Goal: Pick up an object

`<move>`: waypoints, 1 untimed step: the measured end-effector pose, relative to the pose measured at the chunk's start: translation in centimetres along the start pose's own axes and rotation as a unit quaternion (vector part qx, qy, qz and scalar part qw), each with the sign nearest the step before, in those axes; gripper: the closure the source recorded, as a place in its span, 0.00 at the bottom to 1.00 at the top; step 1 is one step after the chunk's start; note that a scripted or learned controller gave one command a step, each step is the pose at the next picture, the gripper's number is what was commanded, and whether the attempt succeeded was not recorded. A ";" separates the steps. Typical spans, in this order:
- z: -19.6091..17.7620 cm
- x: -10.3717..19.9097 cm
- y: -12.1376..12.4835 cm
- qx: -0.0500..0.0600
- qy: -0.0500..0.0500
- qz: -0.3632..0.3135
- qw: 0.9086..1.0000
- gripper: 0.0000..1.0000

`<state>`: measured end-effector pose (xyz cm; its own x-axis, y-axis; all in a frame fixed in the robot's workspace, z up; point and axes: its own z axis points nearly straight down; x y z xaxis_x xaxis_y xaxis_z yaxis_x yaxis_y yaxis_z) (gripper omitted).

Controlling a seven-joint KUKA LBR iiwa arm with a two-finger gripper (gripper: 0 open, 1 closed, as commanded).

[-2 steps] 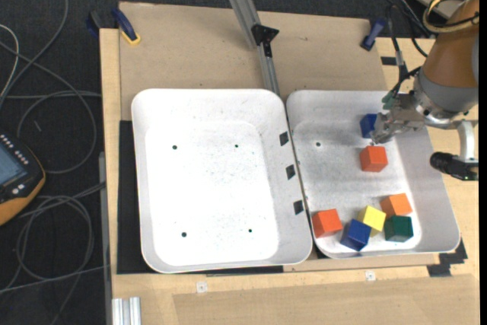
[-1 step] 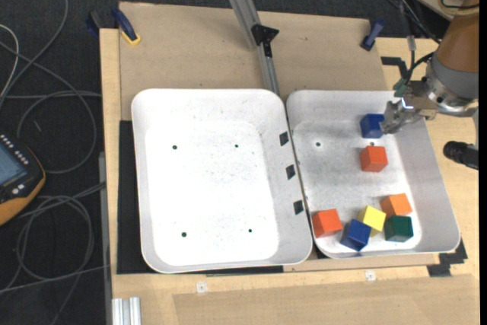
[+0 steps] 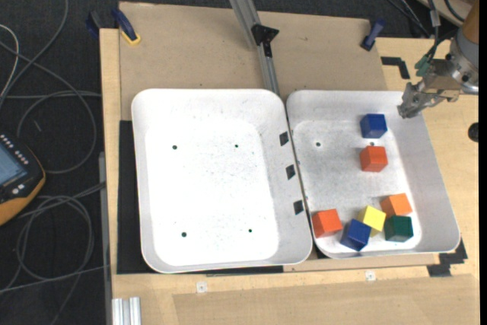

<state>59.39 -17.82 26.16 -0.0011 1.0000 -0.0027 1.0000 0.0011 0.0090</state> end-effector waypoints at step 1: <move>0.1 0.0 0.1 0.003 0.001 0.000 1.000 1.00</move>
